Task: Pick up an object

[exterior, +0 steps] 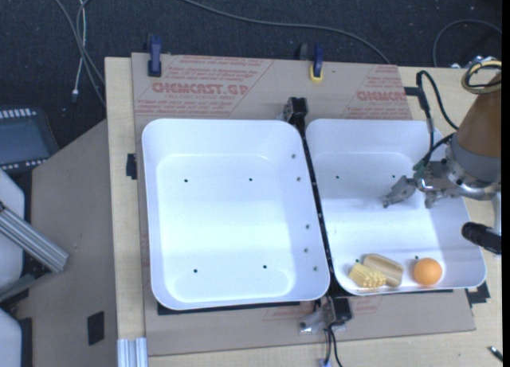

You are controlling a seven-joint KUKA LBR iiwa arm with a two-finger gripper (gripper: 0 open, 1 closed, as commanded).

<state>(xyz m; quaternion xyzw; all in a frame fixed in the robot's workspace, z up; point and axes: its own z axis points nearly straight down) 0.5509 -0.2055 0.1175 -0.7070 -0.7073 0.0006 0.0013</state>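
Three small things lie along the lower edge of the right bin (374,138), in the lower right of the frame: a corn cob (366,276), a bread roll (383,264) touching it from just above and to the right, and an orange ball (428,271) a little apart further right. All three look like light toy food, probably hollow plastic or foam, so weight should be no trouble. The ball is round and likely smooth, so it may squirt out of a pinch unless it is taken squarely across its middle; it also sits free, with room on both sides for the fingers. The cob and roll are longer and would be best gripped across the narrow way, but since they touch, a finger might nudge one while closing on the other. The gripper (414,189) hangs over the middle of the right bin, above the objects and well apart from them, its fingers seemingly spread, with nothing between them. The arm is cut off at the right edge of the frame. The left bin (159,198) sits beside it. Whether the things are stiff or soft cannot be told.
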